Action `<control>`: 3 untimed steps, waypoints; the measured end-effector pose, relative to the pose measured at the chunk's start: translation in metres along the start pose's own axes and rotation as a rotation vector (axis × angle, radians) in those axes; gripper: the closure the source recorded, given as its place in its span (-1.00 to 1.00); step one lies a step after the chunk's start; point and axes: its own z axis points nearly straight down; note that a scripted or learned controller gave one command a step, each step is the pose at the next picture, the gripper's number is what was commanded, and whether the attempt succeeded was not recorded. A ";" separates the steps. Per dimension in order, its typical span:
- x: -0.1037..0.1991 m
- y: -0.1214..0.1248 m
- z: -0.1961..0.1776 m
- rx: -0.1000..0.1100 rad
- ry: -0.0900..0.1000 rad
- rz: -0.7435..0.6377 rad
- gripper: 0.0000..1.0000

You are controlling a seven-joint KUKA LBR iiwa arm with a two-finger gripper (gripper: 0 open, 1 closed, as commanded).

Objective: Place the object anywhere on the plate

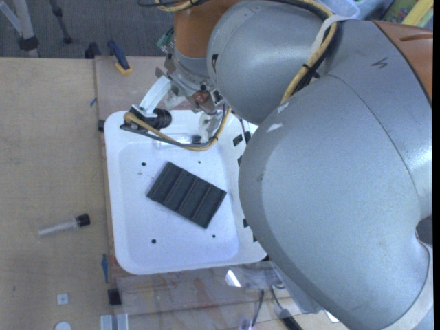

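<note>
A dark grey ribbed rectangular slab (pixel 187 194) lies flat and askew on the floor of the left white bin (pixel 114 205), near its middle. My gripper (pixel 207 124) hangs over the bin's far edge, above and a little right of the slab and apart from it. The wrist's orange band (pixel 189 19) rises behind it. The bulky grey arm (pixel 330 170) covers the whole right side of the view and hides the right bin.
A small clear tube with a black cap (pixel 63 225) lies on the wooden bench left of the bin. A blue clamp (pixel 121 59) sits at the bench's far edge. Small clips stand along the bench's front edge (pixel 113 298).
</note>
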 end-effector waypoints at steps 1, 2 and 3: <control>-0.010 -0.013 -0.073 0.000 -0.004 -0.416 -1.00; -0.008 -0.017 -0.083 0.000 -0.006 -0.422 1.00; -0.001 -0.002 0.043 0.002 -0.006 -0.054 1.00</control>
